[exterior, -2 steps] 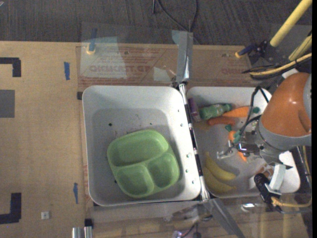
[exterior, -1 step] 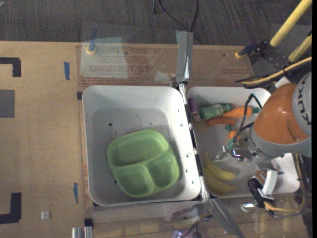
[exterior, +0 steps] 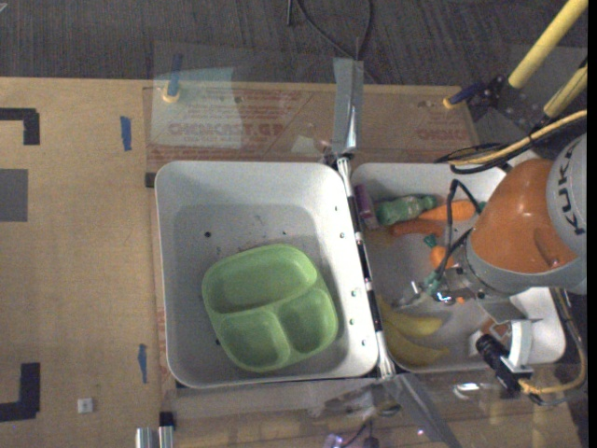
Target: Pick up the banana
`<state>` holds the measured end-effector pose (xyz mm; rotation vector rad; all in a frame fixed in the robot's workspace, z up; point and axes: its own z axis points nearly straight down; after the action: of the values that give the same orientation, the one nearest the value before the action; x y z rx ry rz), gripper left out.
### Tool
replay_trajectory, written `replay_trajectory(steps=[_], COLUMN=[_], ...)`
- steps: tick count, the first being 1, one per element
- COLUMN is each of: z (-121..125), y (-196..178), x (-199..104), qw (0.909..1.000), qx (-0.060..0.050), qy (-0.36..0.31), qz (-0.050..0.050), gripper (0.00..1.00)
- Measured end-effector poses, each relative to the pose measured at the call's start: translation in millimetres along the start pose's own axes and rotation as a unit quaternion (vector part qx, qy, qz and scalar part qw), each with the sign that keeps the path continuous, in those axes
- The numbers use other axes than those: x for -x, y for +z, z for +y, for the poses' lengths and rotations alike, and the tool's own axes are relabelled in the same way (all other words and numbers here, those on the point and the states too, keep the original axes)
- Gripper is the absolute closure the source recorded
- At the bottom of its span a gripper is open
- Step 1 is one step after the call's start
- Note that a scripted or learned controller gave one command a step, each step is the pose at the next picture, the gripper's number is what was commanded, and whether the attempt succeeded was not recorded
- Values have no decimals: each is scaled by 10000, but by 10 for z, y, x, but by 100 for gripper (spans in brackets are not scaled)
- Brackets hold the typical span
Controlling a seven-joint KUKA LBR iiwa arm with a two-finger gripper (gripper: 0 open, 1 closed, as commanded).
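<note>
From my station, the left bin (exterior: pixel 177 250) holds one green divided tray (exterior: pixel 270 308) with three compartments, sitting toward the near right of that bin. Nothing lies in it that I can make out.

Moving right across the divider, the right bin (exterior: pixel 410 177) carries the clutter. The banana (exterior: pixel 412 337) lies at the near left corner of this bin, close against the divider wall; I count what looks like two yellow curves there, so it may be a pair or a single bunch, and I cannot settle which. At the far side of the same bin I see one green bottle-like item (exterior: pixel 403 209) and one carrot (exterior: pixel 438 216) just beside it, with a small orange piece (exterior: pixel 437 253) nearer the middle.

Further right, the one arm reaches in, its orange band (exterior: pixel 518 217) looming over the bin. The gripper (exterior: pixel 438 292) hangs just above and to the right of the banana, and I cannot tell how its end stands from this angle; nothing yellow is visibly held.

I judge this to be the approach step, grasp not yet made. The next move calls for shifting slightly left and nearer, then descending onto the banana without clipping the bin wall.
</note>
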<state>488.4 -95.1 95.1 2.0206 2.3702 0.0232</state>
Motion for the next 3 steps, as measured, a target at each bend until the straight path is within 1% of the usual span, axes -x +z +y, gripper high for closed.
replay_trajectory(steps=[1, 2, 3], z=[-8, -9, -79], y=[-81, -81, 62], x=[13, 13, 94], qw=[10000, 10000, 9877], qx=[-5, -6, -89], qy=[28, 27, -1563], qz=[12, 13, 63], gripper=[100, 0, 0])
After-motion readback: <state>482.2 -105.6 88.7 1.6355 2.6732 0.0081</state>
